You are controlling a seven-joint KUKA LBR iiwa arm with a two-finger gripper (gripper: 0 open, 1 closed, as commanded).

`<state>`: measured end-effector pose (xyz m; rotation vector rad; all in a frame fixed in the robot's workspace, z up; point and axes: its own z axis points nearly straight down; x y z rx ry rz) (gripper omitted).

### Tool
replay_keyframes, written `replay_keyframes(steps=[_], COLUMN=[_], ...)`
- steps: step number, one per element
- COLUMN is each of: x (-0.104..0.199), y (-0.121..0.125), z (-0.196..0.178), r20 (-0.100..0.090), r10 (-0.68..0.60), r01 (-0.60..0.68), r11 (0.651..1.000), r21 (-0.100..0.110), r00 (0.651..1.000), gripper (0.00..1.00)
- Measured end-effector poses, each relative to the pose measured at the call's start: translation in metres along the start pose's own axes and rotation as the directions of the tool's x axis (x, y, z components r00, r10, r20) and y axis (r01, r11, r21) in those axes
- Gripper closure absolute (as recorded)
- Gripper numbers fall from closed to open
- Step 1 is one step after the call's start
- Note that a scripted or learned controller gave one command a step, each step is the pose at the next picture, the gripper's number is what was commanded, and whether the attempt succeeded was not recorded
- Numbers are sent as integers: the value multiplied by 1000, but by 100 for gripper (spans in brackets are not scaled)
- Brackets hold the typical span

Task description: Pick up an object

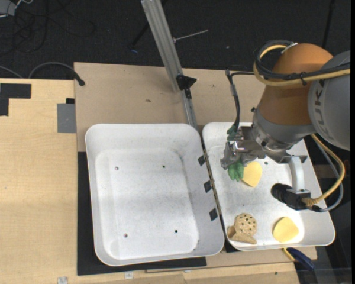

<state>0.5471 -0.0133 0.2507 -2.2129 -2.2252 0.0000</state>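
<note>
My gripper hangs low over the upper left part of the right bin, under the grey arm with its orange band. Just below it lies a small green object, touching or almost touching the gripper's tip. A yellow rounded piece rests against the green one on its right. Nearer the front of the same bin sit a tan, dotted cookie-like piece and a yellow disc.
The left bin stands beside the right one, with black clips along the shared edge. A slanted metal rail rises behind the bins. A black part with a cable hangs over the right bin.
</note>
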Motion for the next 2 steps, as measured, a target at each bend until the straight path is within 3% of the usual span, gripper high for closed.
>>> replay_keyframes(steps=[2], x=[102], y=[26], z=[-4], r20=[1], r10=[1], r01=[-1], r11=[1000], r21=[1], r00=[1000], gripper=[100])
